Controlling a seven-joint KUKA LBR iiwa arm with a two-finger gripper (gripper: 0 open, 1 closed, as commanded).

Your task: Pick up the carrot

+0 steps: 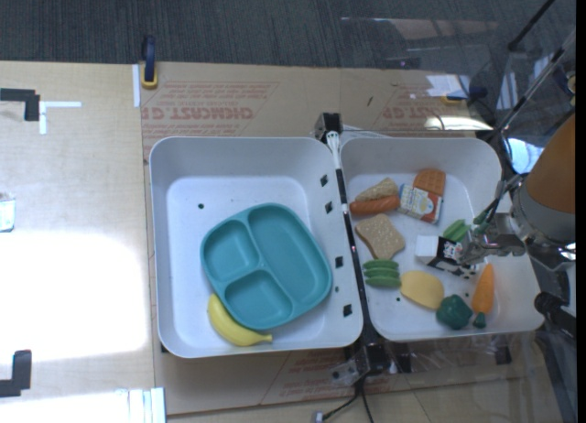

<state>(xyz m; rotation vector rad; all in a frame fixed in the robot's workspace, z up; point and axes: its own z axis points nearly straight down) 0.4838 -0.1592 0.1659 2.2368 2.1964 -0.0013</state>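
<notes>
Rig: one arm (554,183) reaching in from the right, orange band visible at the right edge; gripper (473,249) over the right part of the right bin (485,157).
Carrot: orange, stubby, lying in the right bin's near-right corner area at (483,287), long axis running roughly near-far, a little tilted.
Neighbours: green broccoli-like piece (453,311) just near-left of the carrot, prob. touching or nearly so; yellow piece (422,289) further left; small green bit (479,321) at the carrot's near tip.
Other contents, right bin: bread slice (379,236), green pods (382,273), small carton (423,197), hot-dog-like item (376,199), white cube (426,246), green piece (455,230).
Left bin: teal divided plate (265,264), banana (234,323) at its near edge. Not involved.
Jaws: state cannot be told; tool end is a dark, cluttered blur w/ no clear gap visible.
Carrot vs jaws: carrot sits just nearward and slightly right of the tool end, close but apart; nothing seen between the tips.
Step in hand (judged): approach/align, grasp not yet made.
How to do well: shift nearward over the carrot's middle, close across its short width, descend straight; keep clear of the broccoli piece and the bin's right wall.
Risk: rounded, tapered body may squirt out if pinched near a tip.
</notes>
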